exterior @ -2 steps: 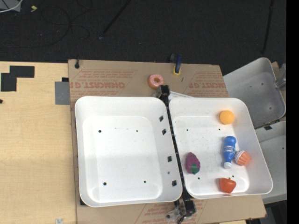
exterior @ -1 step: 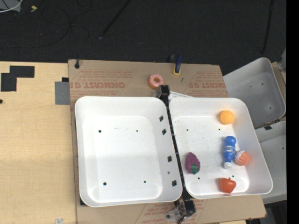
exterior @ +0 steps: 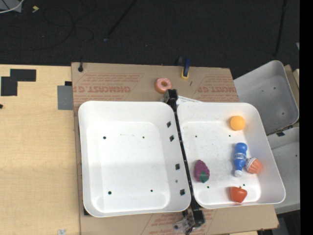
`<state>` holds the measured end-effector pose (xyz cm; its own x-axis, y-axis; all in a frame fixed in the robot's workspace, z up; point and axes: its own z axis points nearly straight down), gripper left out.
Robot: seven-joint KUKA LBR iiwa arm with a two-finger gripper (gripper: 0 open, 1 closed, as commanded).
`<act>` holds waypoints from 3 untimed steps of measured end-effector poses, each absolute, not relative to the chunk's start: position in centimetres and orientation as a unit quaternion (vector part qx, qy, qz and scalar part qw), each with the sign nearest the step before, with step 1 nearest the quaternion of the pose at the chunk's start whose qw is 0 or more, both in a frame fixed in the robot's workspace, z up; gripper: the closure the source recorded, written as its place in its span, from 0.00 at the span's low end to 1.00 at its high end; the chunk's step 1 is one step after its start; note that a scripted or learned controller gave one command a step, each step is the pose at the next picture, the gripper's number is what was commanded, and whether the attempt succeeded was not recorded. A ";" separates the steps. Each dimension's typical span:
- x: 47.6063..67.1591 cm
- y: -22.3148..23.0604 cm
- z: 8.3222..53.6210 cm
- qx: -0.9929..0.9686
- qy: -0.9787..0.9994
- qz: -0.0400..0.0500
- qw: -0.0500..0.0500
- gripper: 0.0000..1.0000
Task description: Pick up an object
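Sitting left of centre: 1 white left bin (exterior: 127, 116). Resting on brown cardboard (exterior: 112, 84) above the 2 bins, upper middle: pink ring (exterior: 163, 85), then blue-and-yellow clamp (exterior: 185, 68). Lying in the right bin (exterior: 215, 116), lower right: purple lump (exterior: 201, 171) near the divider, orange ball (exterior: 237, 123) higher up, red piece (exterior: 238, 194) lowest, blue bottle (exterior: 239, 158) touching orange ridged toy (exterior: 253, 166).

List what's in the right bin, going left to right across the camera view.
Purple grape-like toy → orange ball and red toy, about level with each other → blue bottle → orange ridged toy, touching the bottle's lower end.
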<state>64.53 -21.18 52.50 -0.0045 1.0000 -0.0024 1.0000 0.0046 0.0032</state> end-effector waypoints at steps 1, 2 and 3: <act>56.7 -19.8 42.3 0.708 0.706 -0.004 -0.007 1.00; 64.3 -19.1 45.7 0.706 0.708 0.000 0.001 1.00; 64.4 -19.5 54.3 0.706 0.709 0.001 0.003 1.00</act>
